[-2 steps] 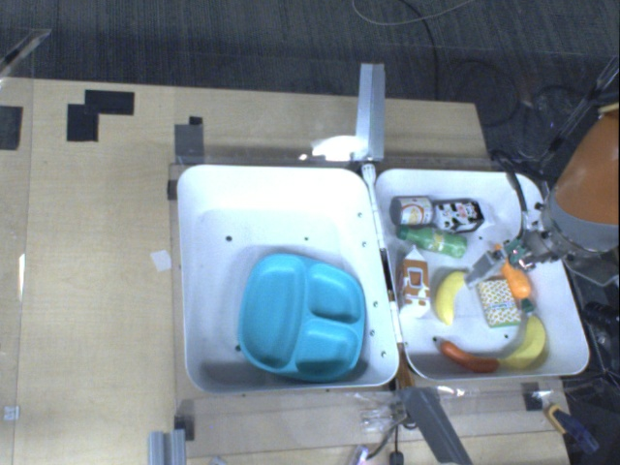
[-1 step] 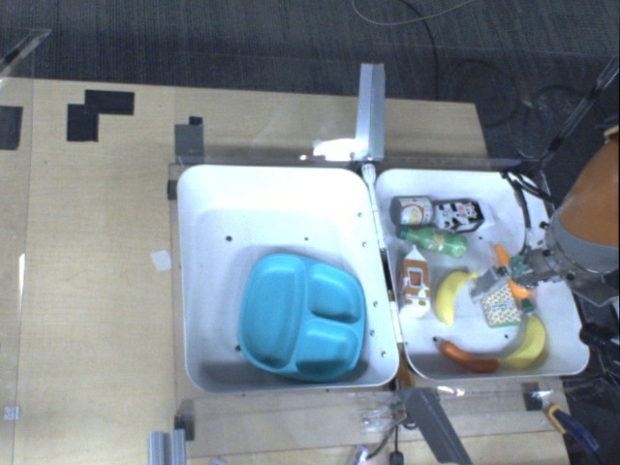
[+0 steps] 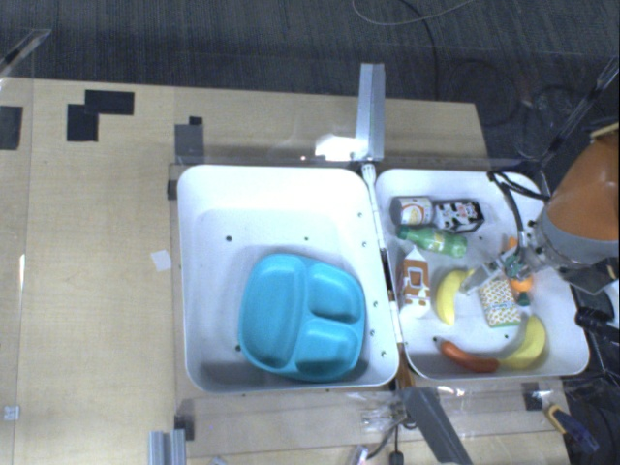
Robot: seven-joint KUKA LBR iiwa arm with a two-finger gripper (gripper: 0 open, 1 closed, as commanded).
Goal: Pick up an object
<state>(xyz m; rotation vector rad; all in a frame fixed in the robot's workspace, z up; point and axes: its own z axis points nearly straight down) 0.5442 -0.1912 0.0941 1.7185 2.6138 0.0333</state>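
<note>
The right bin [image 3: 572, 361] holds several small objects. A can [image 3: 411, 210] and a black-and-white packet [image 3: 456, 214] lie at its back, with a green bottle [image 3: 433, 241] just in front of them. A white and orange carton [image 3: 415, 281] stands by the left wall, beside a yellow banana [image 3: 447, 296]. A patterned pouch [image 3: 498, 303], a second banana [image 3: 526, 345] and a red sausage-shaped toy [image 3: 469, 357] lie toward the front. My gripper [image 3: 511, 260] hangs low over the bin's right half, just above the pouch and next to a small orange piece [image 3: 522, 283].
The left bin [image 3: 208, 211] holds a blue divided plate [image 3: 302, 316]. A metal post [image 3: 371, 114] stands behind the wall between the bins. The arm's orange band [image 3: 586, 197] and black cables [image 3: 513, 187] hang over the right bin's right edge.
</note>
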